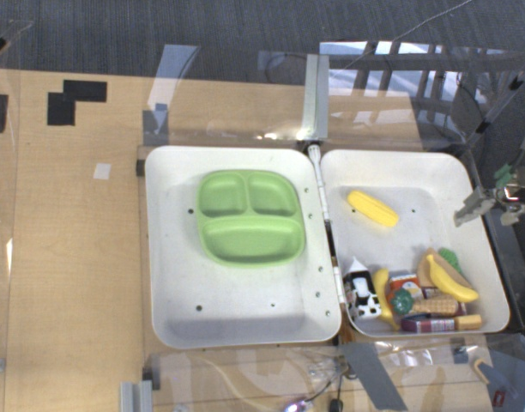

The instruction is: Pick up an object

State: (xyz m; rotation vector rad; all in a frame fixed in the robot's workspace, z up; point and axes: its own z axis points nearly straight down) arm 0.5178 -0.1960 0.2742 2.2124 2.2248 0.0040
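no object has been lifted; the pick is judged to be at its start, with approach, descent, grasp and lift all left to do. the candidate objects are found in the right bin [468, 178]. a yellow corn cob [371, 209] lies alone near the middle of that bin, well apart from the rest. a cluster is packed along the near wall: a black-and-white carton [360, 294], a banana [449, 279], a green round piece [403, 301] and several small packets that cannot be told apart. the left bin [172, 230] holds a green divided plate [249, 215], upright and flat on the floor.

the gripper [481, 206] is seen at the right rim of the right bin, beside the wall and apart from every object. nothing is held between its parts. whether it is open or closed cannot be told, as it is small and partly cut off. the arm behind it is barely visible, so its pose cannot be judged further.

the lone corn cob is judged the easiest target.
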